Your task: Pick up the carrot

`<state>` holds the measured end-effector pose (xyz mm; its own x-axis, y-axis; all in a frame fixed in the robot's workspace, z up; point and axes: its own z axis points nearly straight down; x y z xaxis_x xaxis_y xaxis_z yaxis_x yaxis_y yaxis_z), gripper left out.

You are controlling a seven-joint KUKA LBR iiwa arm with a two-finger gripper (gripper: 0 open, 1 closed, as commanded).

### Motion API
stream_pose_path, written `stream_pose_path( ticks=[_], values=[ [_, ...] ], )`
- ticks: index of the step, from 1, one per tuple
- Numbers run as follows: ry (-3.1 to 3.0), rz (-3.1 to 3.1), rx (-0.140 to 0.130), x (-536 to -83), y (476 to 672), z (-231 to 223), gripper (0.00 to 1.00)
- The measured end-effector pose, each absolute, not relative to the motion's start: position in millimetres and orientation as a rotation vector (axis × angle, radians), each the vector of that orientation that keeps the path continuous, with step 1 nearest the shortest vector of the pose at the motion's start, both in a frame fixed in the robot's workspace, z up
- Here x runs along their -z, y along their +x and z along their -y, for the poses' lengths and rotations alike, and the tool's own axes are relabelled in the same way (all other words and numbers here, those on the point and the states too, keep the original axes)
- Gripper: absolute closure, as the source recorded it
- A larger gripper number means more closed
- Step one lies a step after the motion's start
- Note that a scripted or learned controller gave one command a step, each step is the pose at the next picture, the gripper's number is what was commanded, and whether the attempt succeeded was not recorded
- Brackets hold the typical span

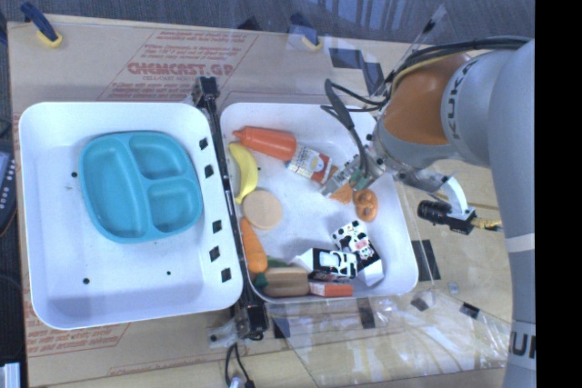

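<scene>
In the right bin (pixel 391 263), a small orange piece (pixel 365 203) that looks like the carrot lies near the right wall. It is partly hidden by my gripper (pixel 349 180). The gripper is low over the bin floor, right at the piece's left end; whether it has hold of anything is hidden. A longer red-orange piece (pixel 265 141) lies at the back of the same bin. A slim orange one (pixel 253 247) lies along the left wall.
The right bin also holds a banana (pixel 241 170), a tan round disc (pixel 264 210), a small printed packet (pixel 309 163), a black-and-white cow-patterned box (pixel 350 250) and a brown block (pixel 286 282). The left bin (pixel 45 286) holds a blue divided plate (pixel 141 184).
</scene>
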<state>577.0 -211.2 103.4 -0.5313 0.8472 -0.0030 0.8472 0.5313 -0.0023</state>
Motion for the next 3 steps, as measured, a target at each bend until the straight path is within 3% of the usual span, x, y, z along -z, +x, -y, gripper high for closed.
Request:
stream_pose_path(
  ticks=[1, 2, 3],
  values=[
    [1.643, -2.675, 0.004, -134, 591.0, 160, 1.00],
    [1.488, -2.750, 0.003, -292, 574.5, 183, 1.00],
    [1.245, -2.876, 0.006, -346, 522.2, 212, 1.00]
  ],
)
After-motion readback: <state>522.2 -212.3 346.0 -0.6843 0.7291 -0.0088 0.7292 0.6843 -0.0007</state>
